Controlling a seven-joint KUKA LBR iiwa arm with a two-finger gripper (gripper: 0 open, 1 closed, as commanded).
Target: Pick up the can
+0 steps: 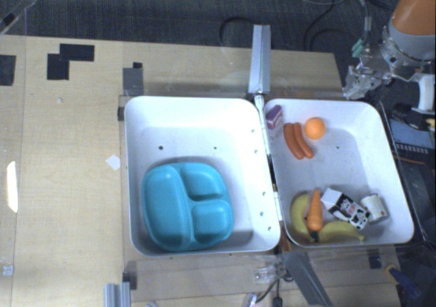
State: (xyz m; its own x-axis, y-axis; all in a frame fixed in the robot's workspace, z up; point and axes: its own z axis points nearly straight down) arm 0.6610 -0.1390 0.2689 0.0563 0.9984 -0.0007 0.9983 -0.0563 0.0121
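Nearest you, in the right bin [394,163], the can [375,207] lies on its side in the near right corner, just right of a small printed carton [346,207]. Its long axis runs roughly left-near to right-far, though it is too small for you to tell which end is the top. To its left a carrot [314,211] lies across two bananas [320,225]. The left bin [191,122] holds a blue divided tray [187,206]. Farther back in the right bin you see two sausages [298,141], an orange ball [315,128] and a purple item [274,117]. The gripper [361,81] hangs beyond the bin's far right corner over the tabletop [61,163], well apart from the can; you cannot tell how its fingers stand.
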